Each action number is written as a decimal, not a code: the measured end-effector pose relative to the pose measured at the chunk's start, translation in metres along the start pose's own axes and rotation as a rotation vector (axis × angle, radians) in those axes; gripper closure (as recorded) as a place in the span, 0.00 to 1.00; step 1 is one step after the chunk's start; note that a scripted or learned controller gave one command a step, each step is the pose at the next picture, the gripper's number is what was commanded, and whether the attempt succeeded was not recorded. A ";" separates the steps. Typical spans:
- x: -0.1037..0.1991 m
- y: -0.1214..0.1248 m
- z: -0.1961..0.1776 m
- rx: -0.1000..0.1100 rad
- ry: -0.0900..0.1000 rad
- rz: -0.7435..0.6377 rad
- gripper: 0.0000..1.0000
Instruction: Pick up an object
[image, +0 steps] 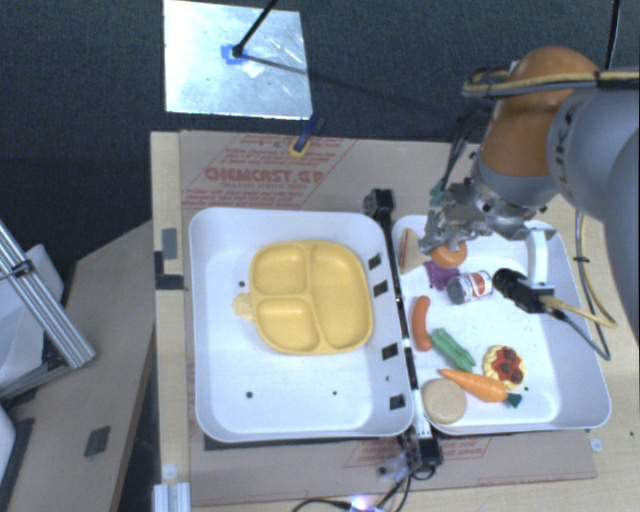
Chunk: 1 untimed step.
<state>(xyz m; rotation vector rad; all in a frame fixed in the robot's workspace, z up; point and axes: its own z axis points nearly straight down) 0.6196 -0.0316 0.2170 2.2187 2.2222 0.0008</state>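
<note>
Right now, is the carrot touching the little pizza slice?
Touching. In the camera view the carrot lies against the lower edge of the pizza slice, with no white bin floor between them.

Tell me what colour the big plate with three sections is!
The divided plate is yellow, seen in the camera view, lying in the left bin.

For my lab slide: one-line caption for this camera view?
KUKA arm's gripper hovers over toy food in the right bin; yellow divided plate sits in the left bin.

A tray (305, 297) lies in the left bin (215, 300). The right bin (570, 390) holds a sausage (422, 322), can (470, 287), carrot (477, 385) and cookie (445, 401), with the claw (447, 235) over its far left corner.
</note>
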 end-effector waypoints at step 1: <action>-0.011 0.010 -0.003 -0.002 0.000 0.001 1.00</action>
